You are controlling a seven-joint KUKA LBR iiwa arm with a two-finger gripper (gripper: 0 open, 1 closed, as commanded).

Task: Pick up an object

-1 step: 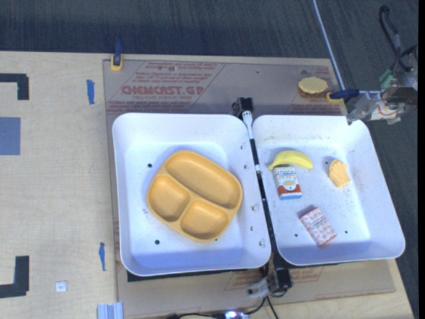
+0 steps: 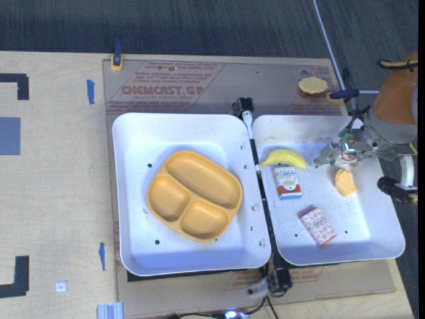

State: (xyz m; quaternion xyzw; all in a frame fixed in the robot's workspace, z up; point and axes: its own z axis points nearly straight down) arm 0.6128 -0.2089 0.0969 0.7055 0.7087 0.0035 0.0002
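Observation:
The right bin [image 2: 372, 244] holds a yellow banana [image 2: 284, 157], a small white and red carton [image 2: 287, 182], a pinkish red packet [image 2: 317, 226] and a pale yellow wedge [image 2: 344, 182]. My gripper [image 2: 342, 153] hangs over the bin's upper right part, just above the yellow wedge and to the right of the banana. Its metal fingers are small and blurred among the wrist hardware. I see nothing between them. In the left bin [image 2: 133, 135] lies a yellow divided tray [image 2: 193, 195] with three compartments.
A round tan disc [image 2: 313, 86] lies on the brown board behind the right bin, beside a blue clip [image 2: 339, 94]. A black divider [image 2: 255, 165] runs between the bins. The grey arm with its orange band [image 2: 398, 98] enters from the right.

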